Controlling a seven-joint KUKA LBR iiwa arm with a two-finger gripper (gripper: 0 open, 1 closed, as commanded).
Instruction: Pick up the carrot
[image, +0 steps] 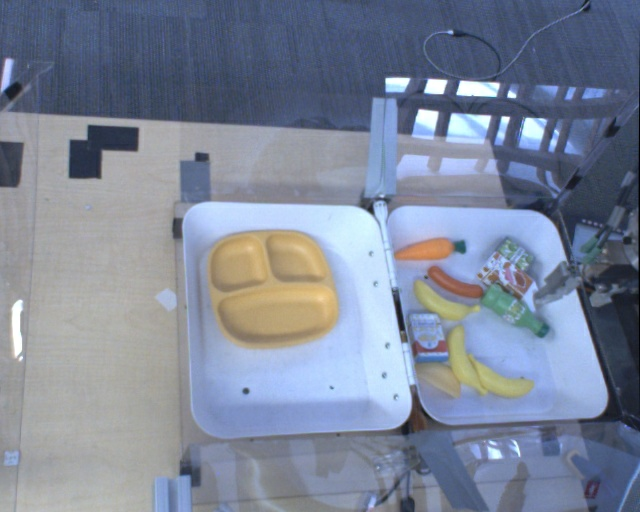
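Currently the carrot (430, 249) lies untouched at the right bin's (585, 400) upper left. Gripper (556, 284) hovers at right edge, grip state unclear; approach comes next, moving leftward.

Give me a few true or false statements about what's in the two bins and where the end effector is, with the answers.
1. The carrot lies in the right bin. True.
2. The yellow tray shares a bin with the carrot. False: it sits in the left bin.
3. The end effector is above the carrot. False: it is at the right bin's right side, near the green bottle.
4. Bananas lie in the right bin. True.
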